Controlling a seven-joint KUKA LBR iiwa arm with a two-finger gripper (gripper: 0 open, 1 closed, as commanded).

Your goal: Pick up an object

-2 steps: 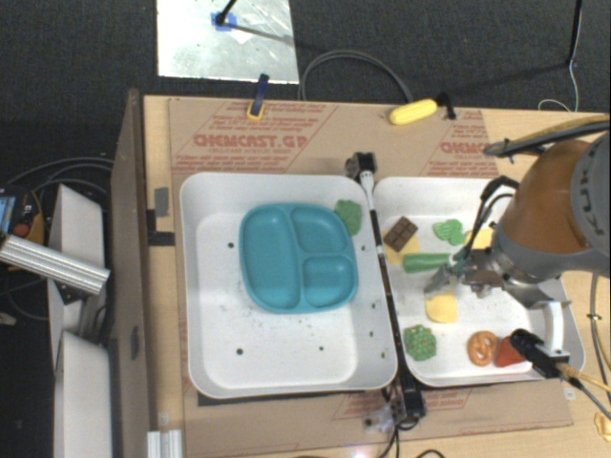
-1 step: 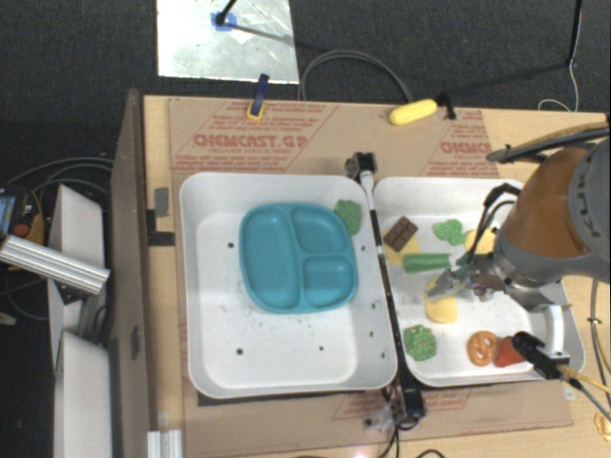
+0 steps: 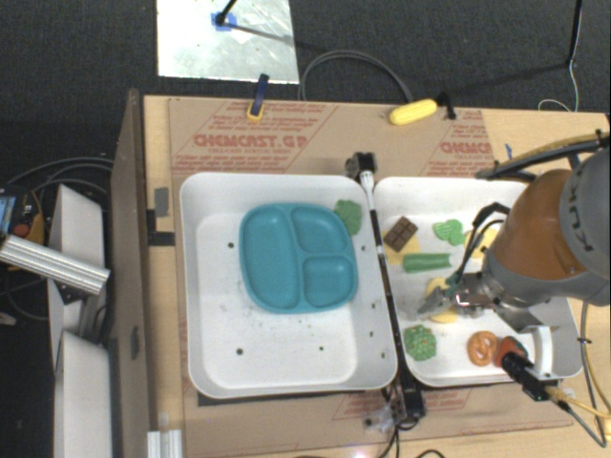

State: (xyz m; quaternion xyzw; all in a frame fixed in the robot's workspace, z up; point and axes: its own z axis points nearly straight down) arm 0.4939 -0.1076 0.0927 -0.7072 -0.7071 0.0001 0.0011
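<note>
— Which step are you on?

— The reach. My gripper (image 3: 437, 301) is low in the right bin (image 3: 410, 191), right at a yellow piece (image 3: 441, 315), with the green stick (image 3: 426, 263) just above it.

— Closed on it?

— I cannot tell; it is a dark blur from up here, and my wrist covers part of the bin.

— Next move?

— I judge a firm pinch on the yellow piece, then a straight lift clear of the broccoli (image 3: 420, 343) and the pretzel (image 3: 482, 348).
</note>
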